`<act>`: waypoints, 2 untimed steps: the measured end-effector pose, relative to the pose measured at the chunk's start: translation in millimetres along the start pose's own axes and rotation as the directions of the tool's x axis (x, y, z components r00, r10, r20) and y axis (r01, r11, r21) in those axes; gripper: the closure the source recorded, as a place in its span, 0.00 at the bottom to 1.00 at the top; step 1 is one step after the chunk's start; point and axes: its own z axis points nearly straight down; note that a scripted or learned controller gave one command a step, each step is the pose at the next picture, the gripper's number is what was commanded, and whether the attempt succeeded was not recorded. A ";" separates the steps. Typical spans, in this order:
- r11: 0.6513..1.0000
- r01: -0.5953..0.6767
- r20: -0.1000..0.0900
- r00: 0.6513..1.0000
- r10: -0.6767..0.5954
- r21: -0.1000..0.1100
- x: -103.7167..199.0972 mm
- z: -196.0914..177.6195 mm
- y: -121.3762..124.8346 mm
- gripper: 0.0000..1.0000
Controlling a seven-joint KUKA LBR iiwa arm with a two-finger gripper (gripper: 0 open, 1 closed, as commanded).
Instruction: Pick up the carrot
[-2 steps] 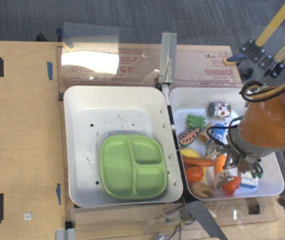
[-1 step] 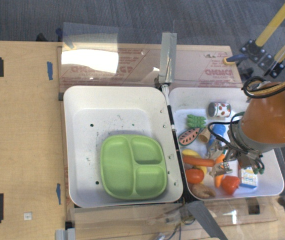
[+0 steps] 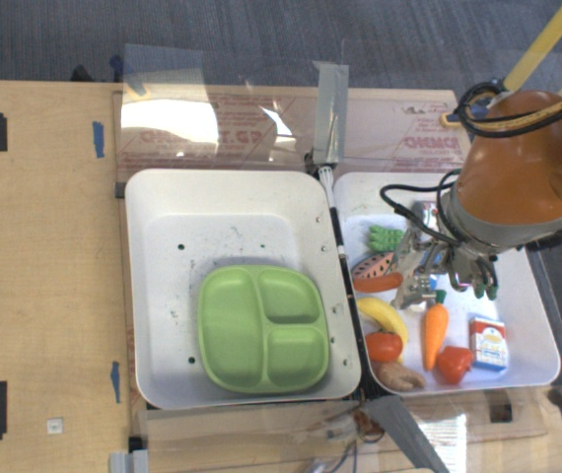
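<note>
The carrot [image 3: 435,331] is orange with a small green top. It lies upright in the picture in the front half of the right bin [image 3: 542,308], between a banana [image 3: 381,314] and a small carton [image 3: 488,344]. My gripper [image 3: 421,282] hangs just above and slightly left of the carrot's green end, under the orange wrist band [image 3: 513,170]. Nothing is seen held in it, and the carrot rests on the bin floor.
Crowded around the carrot are a tomato [image 3: 384,346], a red fruit [image 3: 454,364], a brown piece [image 3: 400,376], a green item [image 3: 385,236] and a watermelon slice [image 3: 374,264]. The left bin [image 3: 163,225] holds a green divided plate [image 3: 261,329].
</note>
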 end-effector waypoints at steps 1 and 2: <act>1.000 -0.002 -0.005 1.000 0.002 0.001 1.3 2.2 -1.2 0.00; 0.993 -0.118 -0.009 0.993 0.118 0.002 17.3 84.4 -41.7 0.00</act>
